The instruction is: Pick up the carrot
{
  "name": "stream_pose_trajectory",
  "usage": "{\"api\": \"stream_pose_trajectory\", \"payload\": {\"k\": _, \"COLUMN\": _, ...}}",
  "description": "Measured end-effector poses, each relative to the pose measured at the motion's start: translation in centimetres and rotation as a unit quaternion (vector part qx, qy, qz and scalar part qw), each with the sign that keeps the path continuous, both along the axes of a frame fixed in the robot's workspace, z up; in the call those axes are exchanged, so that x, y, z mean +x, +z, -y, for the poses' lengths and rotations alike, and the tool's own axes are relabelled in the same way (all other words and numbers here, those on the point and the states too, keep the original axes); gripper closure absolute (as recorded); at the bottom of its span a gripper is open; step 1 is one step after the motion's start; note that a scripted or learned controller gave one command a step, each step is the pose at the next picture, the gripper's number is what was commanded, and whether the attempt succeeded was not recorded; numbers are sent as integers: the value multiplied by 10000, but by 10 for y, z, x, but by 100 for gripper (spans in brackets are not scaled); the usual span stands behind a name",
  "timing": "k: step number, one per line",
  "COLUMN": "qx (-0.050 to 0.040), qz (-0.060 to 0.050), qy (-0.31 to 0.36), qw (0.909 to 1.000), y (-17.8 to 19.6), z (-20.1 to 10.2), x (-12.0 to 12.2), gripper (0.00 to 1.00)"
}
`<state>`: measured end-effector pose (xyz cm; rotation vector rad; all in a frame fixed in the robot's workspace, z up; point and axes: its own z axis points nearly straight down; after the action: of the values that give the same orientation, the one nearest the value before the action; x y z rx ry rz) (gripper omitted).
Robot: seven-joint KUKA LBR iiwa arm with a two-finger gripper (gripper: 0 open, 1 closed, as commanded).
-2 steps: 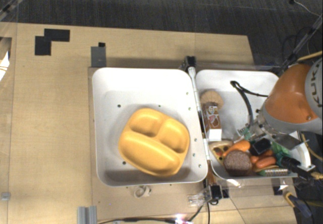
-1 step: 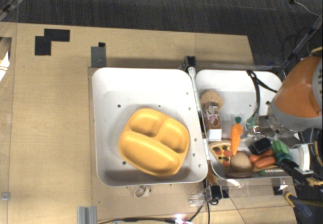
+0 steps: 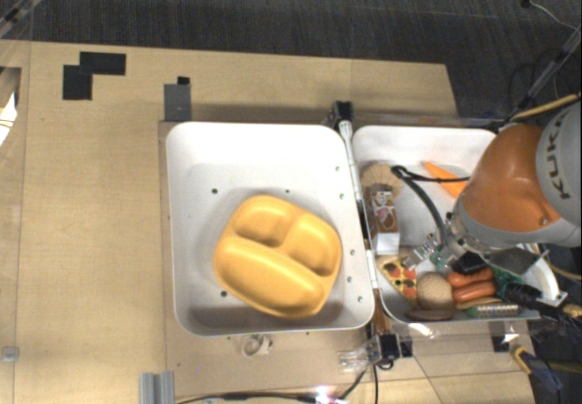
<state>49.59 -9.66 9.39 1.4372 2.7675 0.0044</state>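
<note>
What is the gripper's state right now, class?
Gripper: cannot be told; it sits low in the right bin, by the toy food, with the carrot apart from it.

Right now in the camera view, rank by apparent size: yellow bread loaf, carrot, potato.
1. yellow bread loaf, by far the largest.
2. potato and carrot: unsure, since the arm hides part of the carrot.

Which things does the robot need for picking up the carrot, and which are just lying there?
For the job:
- carrot, in the right bin, partly hidden by the arm
- robot arm, hanging over that bin

Just lying about:
- big yellow pepper in the left bin
- hot dog
- pizza slice
- wrapped snack
</note>
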Motion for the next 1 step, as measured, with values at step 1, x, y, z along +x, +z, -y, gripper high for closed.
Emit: {"api": "stream_pose_trajectory", "payload": {"k": 1, "qx": -76, "qz": 67, "qy": -43, "qw": 9999, "y": 1, "z": 9, "x": 3, "gripper": 0}}
